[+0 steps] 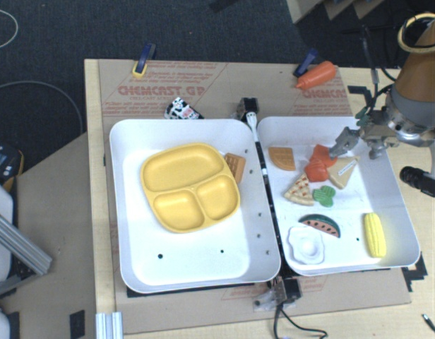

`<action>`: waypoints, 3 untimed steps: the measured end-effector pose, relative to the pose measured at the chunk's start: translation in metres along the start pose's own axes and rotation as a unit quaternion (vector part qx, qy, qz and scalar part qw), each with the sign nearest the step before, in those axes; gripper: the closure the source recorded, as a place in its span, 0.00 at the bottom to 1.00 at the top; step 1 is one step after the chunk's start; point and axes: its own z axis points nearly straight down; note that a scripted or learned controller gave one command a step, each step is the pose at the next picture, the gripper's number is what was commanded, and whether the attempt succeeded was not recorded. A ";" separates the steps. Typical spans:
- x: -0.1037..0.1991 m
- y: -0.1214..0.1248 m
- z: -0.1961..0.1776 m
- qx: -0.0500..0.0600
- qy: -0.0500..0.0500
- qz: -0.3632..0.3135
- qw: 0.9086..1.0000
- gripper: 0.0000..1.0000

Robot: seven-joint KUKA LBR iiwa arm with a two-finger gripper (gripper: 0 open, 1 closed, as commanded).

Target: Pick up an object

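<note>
Camera view: a tan cardboard-topped worktop (217,83) stands on dark carpet floor (97,20), carrying two shallow white plastic bins; the end effector (359,147), spread apart, hovers over the right bin (395,196).

Partly hidden, as I log it: brown waffle piece (236,166), its left side tucked behind the yellow divided plate (189,187) in the left bin (133,260); red item (318,167) in the right bin (401,210), its upper edge covered by the gripper (344,145). Cut off: the arm (419,76), at the picture's right edge. Too small for me to identify: black-and-white object (181,109) on the bench (104,83) beyond the left bin.
</note>
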 end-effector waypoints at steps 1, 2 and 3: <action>0.000 0.003 -0.008 -0.007 -0.001 -0.001 1.000 0.00; -0.002 -0.001 0.054 -0.004 0.000 -0.001 1.000 0.00; -0.001 0.007 0.064 -0.018 -0.002 -0.003 1.000 0.00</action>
